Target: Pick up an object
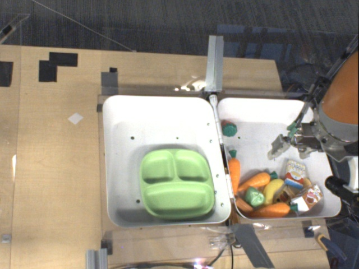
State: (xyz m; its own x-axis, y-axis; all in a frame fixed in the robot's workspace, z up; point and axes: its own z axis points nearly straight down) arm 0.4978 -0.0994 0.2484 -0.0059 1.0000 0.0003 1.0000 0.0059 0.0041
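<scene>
- Hand [279, 146]: above the right bin [263, 116], fingers spread, nothing between them.
- Toy food pile: carrots [253, 180], banana [272, 188], small cartons [295, 171], in that bin's near corner.
- Left bin [120, 122]: contains a green divided plate [176, 182].

Grey arm [336, 129], orange band [343, 97]

A robotics lab: a pale wooden bench [56, 167] carries two shallow white bins [120, 150] framed by aluminium rails [215, 60], with dark carpet [140, 13] beyond the bench and cables [224, 250] trailing at its near edge.
</scene>
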